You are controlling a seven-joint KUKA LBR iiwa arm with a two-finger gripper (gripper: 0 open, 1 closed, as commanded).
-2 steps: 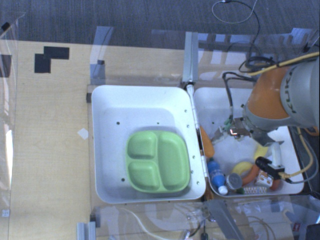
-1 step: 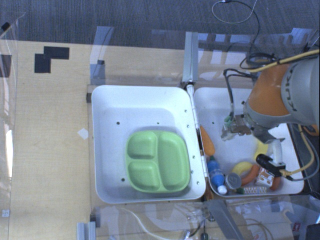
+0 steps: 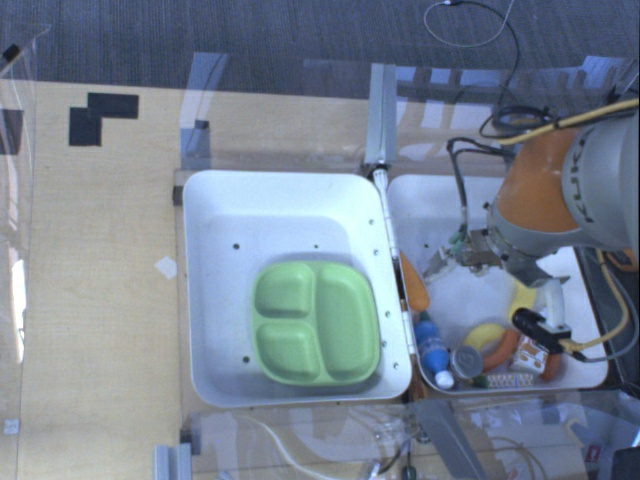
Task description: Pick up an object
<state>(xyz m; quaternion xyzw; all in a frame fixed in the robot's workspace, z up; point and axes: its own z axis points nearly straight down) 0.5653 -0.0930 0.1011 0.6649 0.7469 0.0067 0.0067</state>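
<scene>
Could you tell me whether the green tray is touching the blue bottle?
Apart. The camera view shows the green tray lying in the left bin, while the blue bottle lies in the right bin, with both bin walls between them.

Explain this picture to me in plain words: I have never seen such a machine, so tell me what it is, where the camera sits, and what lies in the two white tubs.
One camera looks down at a slant on a wooden bench. The grey robot arm with an orange band reaches in from the right; its gripper hangs over the right bin. Nothing visible sits in it. That bin holds small items heaped at its near end: a blue bottle, an orange carrot-like piece, something yellow. The left bin holds a green divided plate.
</scene>
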